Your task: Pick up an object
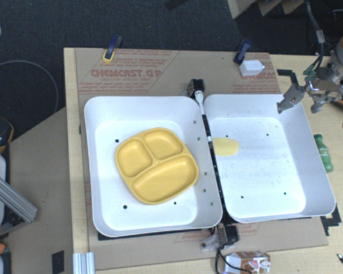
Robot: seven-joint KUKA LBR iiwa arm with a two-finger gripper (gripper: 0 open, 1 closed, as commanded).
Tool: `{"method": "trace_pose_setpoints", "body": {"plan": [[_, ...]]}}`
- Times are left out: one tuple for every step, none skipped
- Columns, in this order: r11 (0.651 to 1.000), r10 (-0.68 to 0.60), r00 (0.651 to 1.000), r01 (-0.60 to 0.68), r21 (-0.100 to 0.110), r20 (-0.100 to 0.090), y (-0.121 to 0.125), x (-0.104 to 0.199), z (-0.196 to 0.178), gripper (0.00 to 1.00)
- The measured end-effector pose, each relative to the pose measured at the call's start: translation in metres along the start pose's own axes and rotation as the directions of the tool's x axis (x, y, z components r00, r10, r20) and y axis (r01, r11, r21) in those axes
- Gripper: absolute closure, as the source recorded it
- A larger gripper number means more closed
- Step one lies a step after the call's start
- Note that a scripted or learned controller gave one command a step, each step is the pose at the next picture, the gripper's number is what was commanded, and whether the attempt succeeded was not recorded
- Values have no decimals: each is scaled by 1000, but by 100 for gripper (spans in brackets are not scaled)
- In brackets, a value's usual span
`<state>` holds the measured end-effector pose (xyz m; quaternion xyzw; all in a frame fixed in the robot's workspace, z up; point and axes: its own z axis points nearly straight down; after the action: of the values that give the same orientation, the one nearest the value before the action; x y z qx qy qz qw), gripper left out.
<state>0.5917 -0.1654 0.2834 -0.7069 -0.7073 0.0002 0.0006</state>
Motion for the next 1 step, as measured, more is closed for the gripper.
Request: {"method": "trace_pose_setpoints", "body": {"plan": [[1000,-12,1000,12,7,-6,-80,132,17,0]]}}
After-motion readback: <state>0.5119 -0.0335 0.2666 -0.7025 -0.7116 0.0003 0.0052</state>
